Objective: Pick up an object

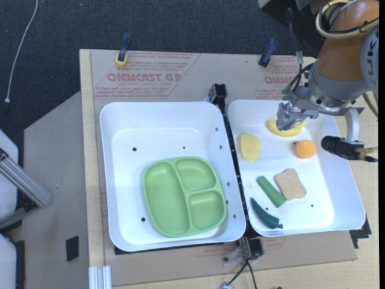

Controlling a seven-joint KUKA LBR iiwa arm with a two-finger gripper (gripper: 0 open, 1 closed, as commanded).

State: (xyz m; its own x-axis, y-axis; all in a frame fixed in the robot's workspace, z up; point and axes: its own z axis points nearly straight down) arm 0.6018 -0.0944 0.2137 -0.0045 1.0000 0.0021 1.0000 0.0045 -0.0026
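Where jaws [290, 121] cover yellow item [283, 129], orange ball [306, 149] near, bread slice [290, 184] apart

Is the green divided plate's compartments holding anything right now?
Empty. The green divided plate lies flat in the left bin, and all three of its compartments show bare green surface.

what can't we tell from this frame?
- Yellow object, camera view: mostly covered by the tool; shape unclear.
- Contact between the two: hidden under the tool.
- Arm: cut off by the right and top edges.
- Dark green item: too small to identify.
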